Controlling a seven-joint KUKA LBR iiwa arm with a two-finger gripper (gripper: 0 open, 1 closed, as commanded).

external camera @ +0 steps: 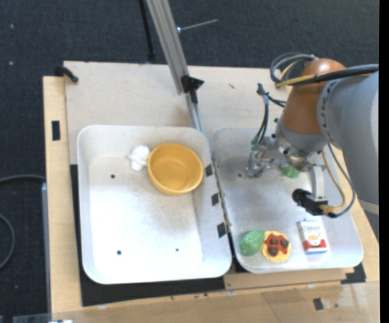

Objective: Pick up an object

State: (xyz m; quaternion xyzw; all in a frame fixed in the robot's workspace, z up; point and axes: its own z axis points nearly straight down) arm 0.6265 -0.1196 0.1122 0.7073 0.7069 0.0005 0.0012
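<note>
Yellow round bowl (pixel 175 169); white bin (pixel 100 247)

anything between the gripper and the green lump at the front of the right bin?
Nothing: the camera view shows bare bin floor from the gripper down to the green lump.

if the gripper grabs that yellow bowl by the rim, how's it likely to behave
The yellow bowl looks like thin plastic, so it is probably light and stiff. It sits upright with its mouth open, so a rim pinch seems workable, though the smooth wall may slip and the bowl may tilt. The white lump touches its left side and would likely be nudged if the bowl slides.
</note>
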